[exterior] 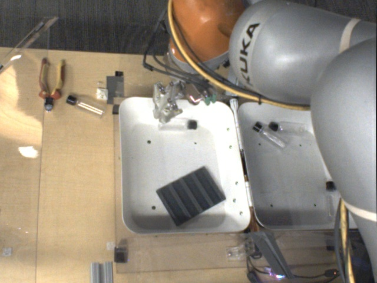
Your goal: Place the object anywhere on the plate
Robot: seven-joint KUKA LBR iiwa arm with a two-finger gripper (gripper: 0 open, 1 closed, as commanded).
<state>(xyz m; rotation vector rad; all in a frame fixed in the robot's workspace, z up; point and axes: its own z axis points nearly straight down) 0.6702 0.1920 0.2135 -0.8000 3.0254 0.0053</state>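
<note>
Fingers [160, 105] slightly parted, empty, near the small black block [192, 124]; ridged plate [190, 196] runs lower-left to upper-right.

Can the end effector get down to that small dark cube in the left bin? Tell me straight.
Probably yes. The end effector hovers at the far edge of the left bin, close beside the small dark cube, with bare bin floor around the cube. The ribbed black plate lies well clear, nearer the camera.
</note>
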